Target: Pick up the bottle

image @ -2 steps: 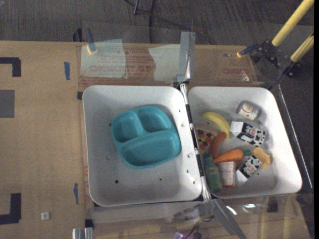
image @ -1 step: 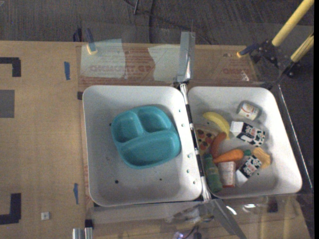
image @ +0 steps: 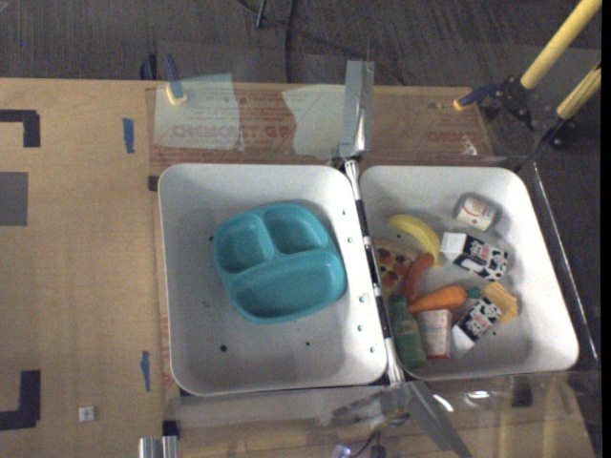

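Saw the green bottle (image: 409, 337) lying on its side at the lower left of the right bin (image: 552, 284), lengthwise against the bin's left wall. Noted a small white cup (image: 434, 333) just right of it, touching or nearly so, and an orange carrot (image: 438, 300) across the top of both. Spotted a banana (image: 415, 232) above these, two cow-patterned cartons (image: 474, 256) further right and a white can (image: 475, 212) toward the upper right corner. Found a teal divided plate (image: 279, 260) alone in the middle of the left bin (image: 177, 284), well apart from the bottle.
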`<act>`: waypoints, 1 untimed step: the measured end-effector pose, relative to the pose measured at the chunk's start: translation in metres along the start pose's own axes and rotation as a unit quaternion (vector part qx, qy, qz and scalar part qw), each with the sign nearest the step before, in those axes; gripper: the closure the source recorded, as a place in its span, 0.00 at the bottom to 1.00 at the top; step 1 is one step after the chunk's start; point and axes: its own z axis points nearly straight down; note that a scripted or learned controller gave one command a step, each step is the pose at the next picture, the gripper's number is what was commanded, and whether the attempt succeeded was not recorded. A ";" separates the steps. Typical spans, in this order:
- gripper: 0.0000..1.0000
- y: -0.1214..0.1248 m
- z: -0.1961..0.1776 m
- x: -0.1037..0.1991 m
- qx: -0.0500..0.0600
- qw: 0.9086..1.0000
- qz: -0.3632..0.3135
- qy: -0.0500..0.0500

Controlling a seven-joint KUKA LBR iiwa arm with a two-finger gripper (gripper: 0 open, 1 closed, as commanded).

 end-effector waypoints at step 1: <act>1.00 0.001 -0.011 0.000 -0.002 1.000 -0.001 -0.001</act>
